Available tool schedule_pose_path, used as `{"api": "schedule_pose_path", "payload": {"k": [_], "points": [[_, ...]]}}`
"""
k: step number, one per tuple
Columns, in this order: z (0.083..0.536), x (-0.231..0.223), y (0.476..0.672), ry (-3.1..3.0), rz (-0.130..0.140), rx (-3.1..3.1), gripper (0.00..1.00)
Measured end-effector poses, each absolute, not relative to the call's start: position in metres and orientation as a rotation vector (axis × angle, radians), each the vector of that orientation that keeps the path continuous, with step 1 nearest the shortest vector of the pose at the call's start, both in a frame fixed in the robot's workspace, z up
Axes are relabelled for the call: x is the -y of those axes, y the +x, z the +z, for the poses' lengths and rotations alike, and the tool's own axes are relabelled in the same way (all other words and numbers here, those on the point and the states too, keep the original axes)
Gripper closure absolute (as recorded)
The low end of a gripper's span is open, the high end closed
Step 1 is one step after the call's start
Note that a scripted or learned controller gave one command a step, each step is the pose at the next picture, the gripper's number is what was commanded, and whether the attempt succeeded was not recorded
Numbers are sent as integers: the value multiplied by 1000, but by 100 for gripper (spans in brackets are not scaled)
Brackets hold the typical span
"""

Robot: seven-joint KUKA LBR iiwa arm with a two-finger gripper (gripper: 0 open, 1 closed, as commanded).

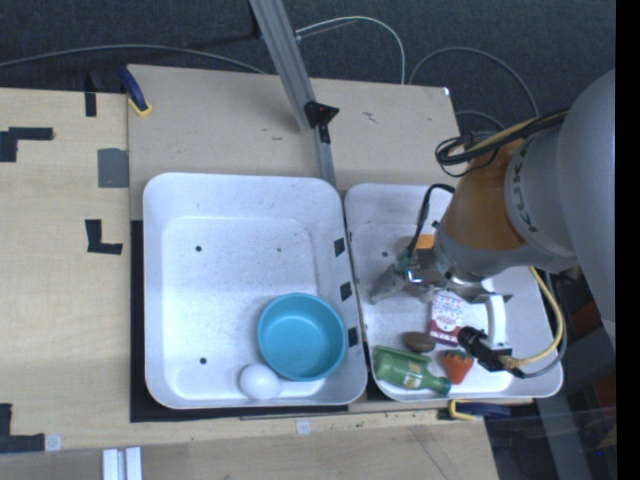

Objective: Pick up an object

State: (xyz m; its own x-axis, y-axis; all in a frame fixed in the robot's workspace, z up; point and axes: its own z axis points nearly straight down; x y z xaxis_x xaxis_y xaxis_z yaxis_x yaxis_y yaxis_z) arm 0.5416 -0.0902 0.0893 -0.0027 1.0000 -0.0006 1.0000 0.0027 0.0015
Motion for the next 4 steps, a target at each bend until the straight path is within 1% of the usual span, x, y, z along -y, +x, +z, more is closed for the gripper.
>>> {"api": "schedule_pose_path", "payload": {"k": [1, 2, 3, 4], "points": [[99, 90, 541, 2219, -1, -2226, 100], [154, 100, 539, 2220, 2, -2219, 100], [196, 100, 540, 2218, 3, -2221, 100], [258, 104, 543, 2217, 4, -2220, 100]]}}
